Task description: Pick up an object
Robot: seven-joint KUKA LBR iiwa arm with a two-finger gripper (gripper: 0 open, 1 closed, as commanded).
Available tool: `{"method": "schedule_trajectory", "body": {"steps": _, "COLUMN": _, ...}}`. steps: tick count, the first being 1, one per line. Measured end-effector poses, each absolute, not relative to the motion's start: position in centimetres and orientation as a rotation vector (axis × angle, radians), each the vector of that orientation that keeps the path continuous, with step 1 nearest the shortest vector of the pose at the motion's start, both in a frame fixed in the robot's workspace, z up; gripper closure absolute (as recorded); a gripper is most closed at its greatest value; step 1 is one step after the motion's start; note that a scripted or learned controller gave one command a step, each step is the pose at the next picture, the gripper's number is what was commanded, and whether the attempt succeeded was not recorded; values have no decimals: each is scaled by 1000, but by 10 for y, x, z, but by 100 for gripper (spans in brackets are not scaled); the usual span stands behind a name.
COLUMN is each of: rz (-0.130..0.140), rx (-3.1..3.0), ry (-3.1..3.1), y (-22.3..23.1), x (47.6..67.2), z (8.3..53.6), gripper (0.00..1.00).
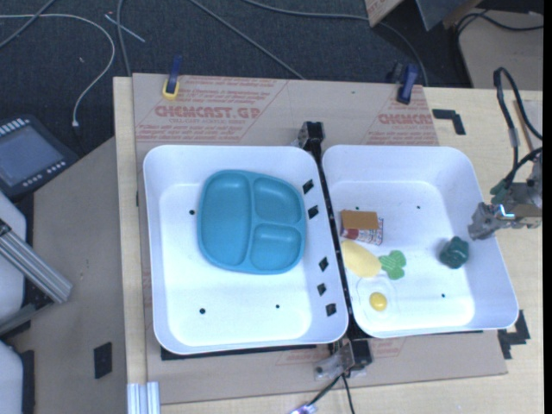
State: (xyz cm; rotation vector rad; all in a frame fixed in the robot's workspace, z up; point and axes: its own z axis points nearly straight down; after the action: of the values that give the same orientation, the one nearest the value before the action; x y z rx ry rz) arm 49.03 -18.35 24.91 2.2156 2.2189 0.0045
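Observation:
The right bin [431, 166] holds a small brown and red box [360, 223], a yellow banana-shaped piece [361, 260], a green broccoli-like toy [394, 264] and a fried-egg toy [378, 300]. A dark green rounded object [454, 252] lies near the bin's right wall. My gripper [493, 220] is at the right rim of this bin, just up and right of the dark green object and apart from it. Nothing shows in its grasp.
A blue divided plate [252, 221] lies in the left bin [172, 300]. Black clips run down the divider [322, 231] between the bins. Cables hang at the right edge by the arm, and clamps sit on the cardboard behind the bins.

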Motion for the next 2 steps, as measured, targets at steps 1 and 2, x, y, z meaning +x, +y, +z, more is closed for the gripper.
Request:
{"method": "schedule_trajectory", "body": {"steps": 1, "rz": 1, "rx": 2218, "ry": 2230, "y": -135, "x": 493, "z": 237, "gripper": 100}}
{"method": "schedule_trajectory", "body": {"steps": 2, "rz": 5, "rx": 2214, "ry": 2230, "y": -81, "x": 500, "z": 245, "gripper": 100}}
